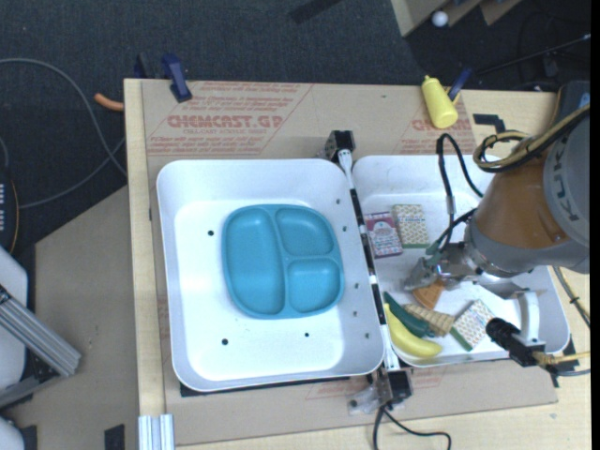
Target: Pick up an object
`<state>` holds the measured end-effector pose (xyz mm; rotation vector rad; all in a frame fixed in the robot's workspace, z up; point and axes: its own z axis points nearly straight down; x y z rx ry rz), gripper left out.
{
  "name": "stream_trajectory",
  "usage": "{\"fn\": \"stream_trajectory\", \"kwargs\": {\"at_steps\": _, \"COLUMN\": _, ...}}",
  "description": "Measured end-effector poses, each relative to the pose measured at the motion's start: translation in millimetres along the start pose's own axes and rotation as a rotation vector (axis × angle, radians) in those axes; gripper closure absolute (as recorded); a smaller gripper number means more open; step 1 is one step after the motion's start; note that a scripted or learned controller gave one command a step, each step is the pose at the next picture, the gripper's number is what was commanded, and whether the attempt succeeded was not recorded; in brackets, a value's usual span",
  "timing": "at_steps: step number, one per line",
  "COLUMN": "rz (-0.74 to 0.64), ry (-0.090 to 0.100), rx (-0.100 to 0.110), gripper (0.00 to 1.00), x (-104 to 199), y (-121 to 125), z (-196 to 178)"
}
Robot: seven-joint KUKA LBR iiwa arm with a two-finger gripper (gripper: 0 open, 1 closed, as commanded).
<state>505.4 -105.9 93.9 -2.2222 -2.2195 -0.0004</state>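
Note:
My gripper [427, 275] hangs low in the right bin [553, 326], near its middle, at the end of the grey arm with the orange band [520, 209]. Directly beneath and in front of it lies a small orange-brown piece [429, 296]. Beside that are a tan waffle-like piece [434, 322], a yellow banana [412, 337] and a green item [395, 305]. A pink packet [382, 234] and a beige packet [410, 223] lie at the back left of the bin. A patterned packet [473, 323] rests at the front.
The left bin [187, 251] holds a blue sectioned plate [281, 259]. A yellow bottle-like object [438, 103] and a blue clamp [174, 78] sit on the cardboard behind the bins. Black cables [450, 181] loop over the right bin's back.

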Motion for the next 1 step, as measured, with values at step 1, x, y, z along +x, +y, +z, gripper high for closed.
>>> {"fn": "stream_trajectory", "kwargs": {"at_steps": 1, "rz": -0.002, "ry": 0.0, "rx": -0.001, "gripper": 1.0, "x": 77.8, "y": 40.9, "z": -90.8}}
